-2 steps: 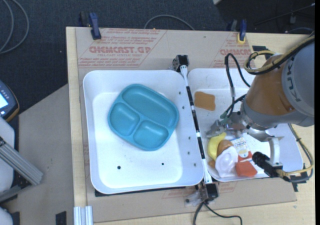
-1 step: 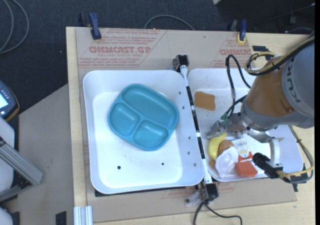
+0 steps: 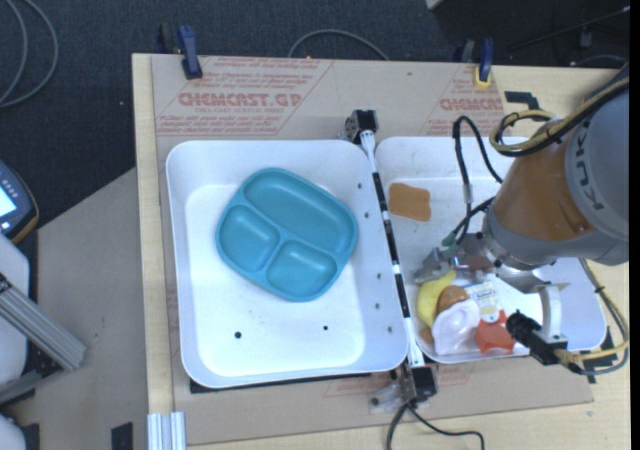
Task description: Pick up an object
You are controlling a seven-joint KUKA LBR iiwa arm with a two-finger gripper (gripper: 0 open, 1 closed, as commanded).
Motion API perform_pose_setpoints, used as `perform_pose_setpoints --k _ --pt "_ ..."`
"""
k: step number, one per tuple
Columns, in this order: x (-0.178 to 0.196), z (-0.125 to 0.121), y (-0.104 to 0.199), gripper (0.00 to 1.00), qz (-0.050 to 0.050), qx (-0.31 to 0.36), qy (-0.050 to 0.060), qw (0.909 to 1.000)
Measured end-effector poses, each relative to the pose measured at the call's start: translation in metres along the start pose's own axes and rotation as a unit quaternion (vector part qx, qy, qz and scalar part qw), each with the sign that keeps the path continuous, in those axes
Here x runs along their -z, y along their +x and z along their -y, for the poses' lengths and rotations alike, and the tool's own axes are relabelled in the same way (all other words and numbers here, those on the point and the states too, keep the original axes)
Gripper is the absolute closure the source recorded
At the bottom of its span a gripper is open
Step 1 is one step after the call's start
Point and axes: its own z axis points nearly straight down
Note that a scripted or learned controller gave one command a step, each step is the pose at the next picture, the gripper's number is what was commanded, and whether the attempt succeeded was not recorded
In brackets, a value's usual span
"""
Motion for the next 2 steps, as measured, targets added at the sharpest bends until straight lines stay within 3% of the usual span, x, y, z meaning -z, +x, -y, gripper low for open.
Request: perform_pose_setpoints --k 1,2 --pt "-0.0003 -0.0123 -0.0066 0.0 0.001 0.0 -0.001 1.0" --pt "-0.0003 -0.0052 -0.0035 0.0 0.0 0.0 0.001 1.0"
